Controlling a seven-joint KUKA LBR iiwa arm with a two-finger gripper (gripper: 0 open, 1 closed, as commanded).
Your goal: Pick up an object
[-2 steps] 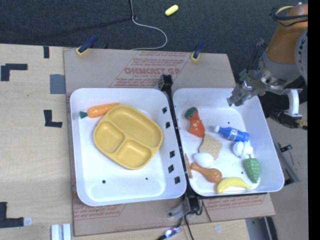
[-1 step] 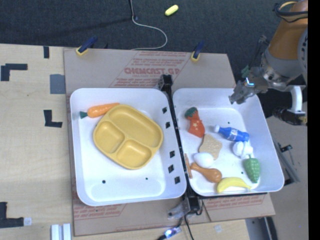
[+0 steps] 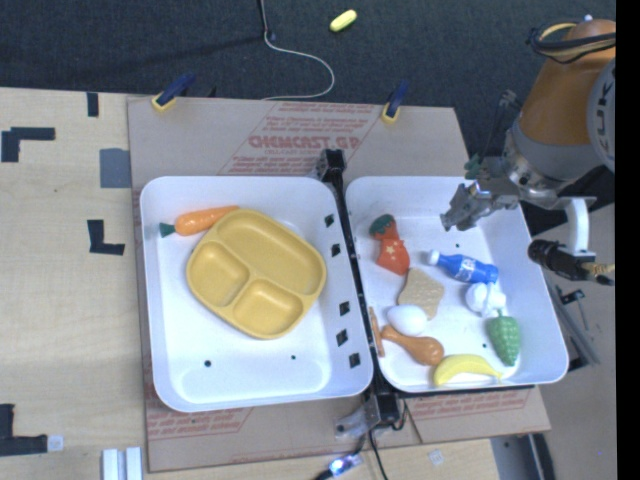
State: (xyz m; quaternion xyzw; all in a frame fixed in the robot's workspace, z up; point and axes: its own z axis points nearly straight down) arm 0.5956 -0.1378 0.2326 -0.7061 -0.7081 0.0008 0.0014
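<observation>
My gripper [image 3: 462, 214] hangs over the far right part of the right bin [image 3: 545, 308], above and slightly behind a blue bottle [image 3: 465, 266]. Nothing shows between its fingers. In that bin lie a red strawberry [image 3: 390, 251], a tan bread slice [image 3: 422, 292], a white egg [image 3: 407, 319], a brown drumstick [image 3: 415, 345], a yellow banana [image 3: 466, 369], a green vegetable [image 3: 505, 338] and a small white item [image 3: 480, 295]. The left bin [image 3: 165, 353] holds a yellow divided plate [image 3: 255, 273] and an orange carrot [image 3: 203, 219].
Both bins rest on a cardboard sheet [image 3: 300, 138] clipped to the bench. A black divider [image 3: 345, 268] runs between the bins. A cable [image 3: 295, 53] and a small yellow object [image 3: 343, 20] lie on the dark mat behind.
</observation>
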